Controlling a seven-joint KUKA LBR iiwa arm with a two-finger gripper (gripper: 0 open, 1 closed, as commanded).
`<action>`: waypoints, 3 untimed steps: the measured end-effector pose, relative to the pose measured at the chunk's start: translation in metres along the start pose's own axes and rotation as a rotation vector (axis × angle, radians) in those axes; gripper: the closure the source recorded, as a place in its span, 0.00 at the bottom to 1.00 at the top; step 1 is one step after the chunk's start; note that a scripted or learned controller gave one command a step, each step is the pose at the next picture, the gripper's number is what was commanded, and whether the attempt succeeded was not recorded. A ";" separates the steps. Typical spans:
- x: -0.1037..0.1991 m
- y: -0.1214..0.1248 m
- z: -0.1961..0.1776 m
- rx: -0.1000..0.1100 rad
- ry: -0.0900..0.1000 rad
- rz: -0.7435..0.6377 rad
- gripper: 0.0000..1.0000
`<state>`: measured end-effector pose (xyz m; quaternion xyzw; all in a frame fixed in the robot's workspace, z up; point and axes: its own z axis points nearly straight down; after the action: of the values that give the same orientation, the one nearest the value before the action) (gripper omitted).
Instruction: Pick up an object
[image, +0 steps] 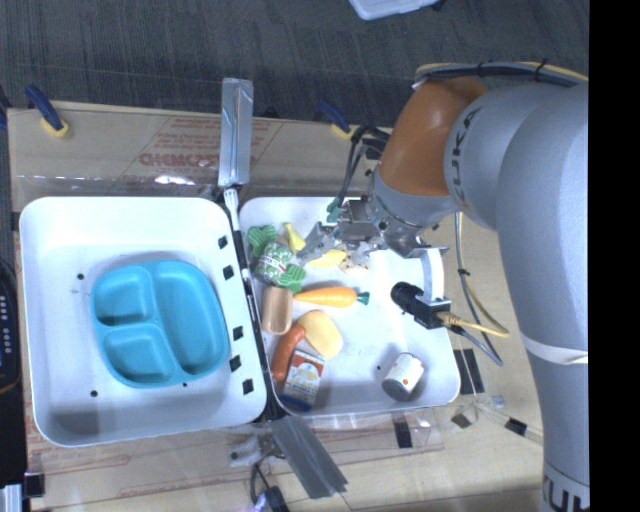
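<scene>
The pincer (338, 243) is low in the right bin (440, 345), over the yellow pieces (335, 260) at the far end — whether it's apart or together, I can't tell. Risk: the crowded carrot (325, 296) and green toy (275, 262) get nudged — a miss.

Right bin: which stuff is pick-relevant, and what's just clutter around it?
In play: end effector, carrot, green leafy toy, yellow pieces, small can, carton, bread-like pieces.

Lying about: left bin, blue divided tray.
</scene>
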<state>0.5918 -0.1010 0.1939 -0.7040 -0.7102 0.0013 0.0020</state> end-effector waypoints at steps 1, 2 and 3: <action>0.050 0.008 0.003 -0.001 -0.001 0.050 0.00; 0.008 -0.012 0.071 0.004 -0.001 -0.063 0.00; -0.073 -0.010 0.103 -0.002 -0.003 -0.159 0.00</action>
<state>0.5822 -0.1739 0.0912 -0.6452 -0.7640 0.0016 0.0004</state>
